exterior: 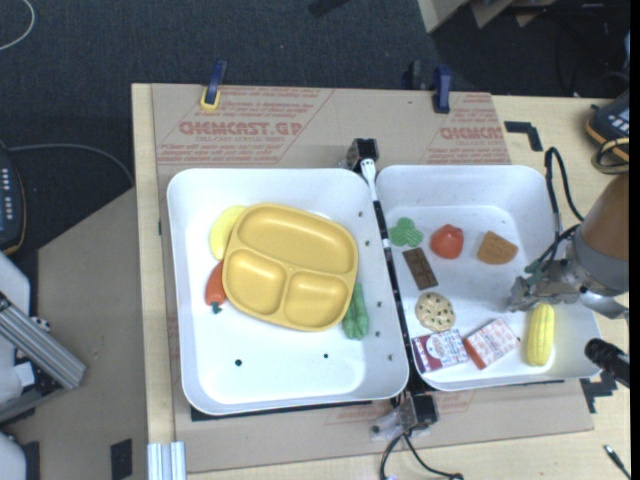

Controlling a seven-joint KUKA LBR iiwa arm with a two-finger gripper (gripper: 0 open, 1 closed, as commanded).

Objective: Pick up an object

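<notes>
My gripper (537,290) hangs low over the right side of the right bin (470,190), just above the upper end of a yellow corn cob (540,336). Nothing shows between its fingers. Left of the corn lie two red and white packets (492,343) and a cookie (434,311). Farther back are a brown chocolate bar (420,267), a red tomato (447,241), an orange bread piece (497,249) and a green leafy toy (405,233).
The left bin (200,348) holds a yellow divided tray (290,266), with a yellow piece (224,230) and a red pepper (215,288) at its left and a green vegetable (356,315) at its right. A black cable (553,183) runs along the right bin's far right rim.
</notes>
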